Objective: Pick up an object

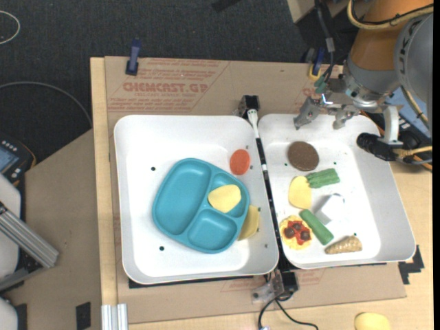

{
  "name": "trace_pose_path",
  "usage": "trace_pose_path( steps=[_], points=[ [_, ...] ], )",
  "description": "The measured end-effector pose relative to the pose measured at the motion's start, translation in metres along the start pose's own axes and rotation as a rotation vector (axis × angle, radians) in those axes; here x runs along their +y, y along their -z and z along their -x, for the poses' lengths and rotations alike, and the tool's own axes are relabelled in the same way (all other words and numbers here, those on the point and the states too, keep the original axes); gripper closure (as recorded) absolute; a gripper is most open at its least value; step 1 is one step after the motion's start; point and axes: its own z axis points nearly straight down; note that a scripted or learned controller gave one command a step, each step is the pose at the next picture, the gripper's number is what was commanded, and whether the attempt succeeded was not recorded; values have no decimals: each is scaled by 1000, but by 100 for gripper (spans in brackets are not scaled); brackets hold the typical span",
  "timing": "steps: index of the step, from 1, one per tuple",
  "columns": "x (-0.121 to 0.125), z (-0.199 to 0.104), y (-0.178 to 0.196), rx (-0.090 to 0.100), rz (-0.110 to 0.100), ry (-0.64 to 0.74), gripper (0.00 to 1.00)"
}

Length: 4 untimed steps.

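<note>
The pincer [323, 115] hung over the far edge of the right bin [385, 184], its two fingers spread apart with nothing between them. Just below it in that bin lay a brown disc [302, 155]. Near the disc were a green piece [322, 178], a yellow piece [300, 192], a second green piece [315, 227], a small pizza [296, 232] and a tan cone [343, 245]. The left bin [137, 184] held a blue divided plate [196, 205] and an orange piece [240, 161].
</note>
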Motion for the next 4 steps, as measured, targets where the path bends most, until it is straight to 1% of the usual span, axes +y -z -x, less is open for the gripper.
trace_pose_path(
  steps=[1,2,3,4],
  points=[
    [2,38,125,-5,14,-2,0],
    [1,71,280,-9,24,-2,0],
    [-94,84,349,-3,6,-3,0],
    [-91,83,357,-6,10,0,100]
  ],
)
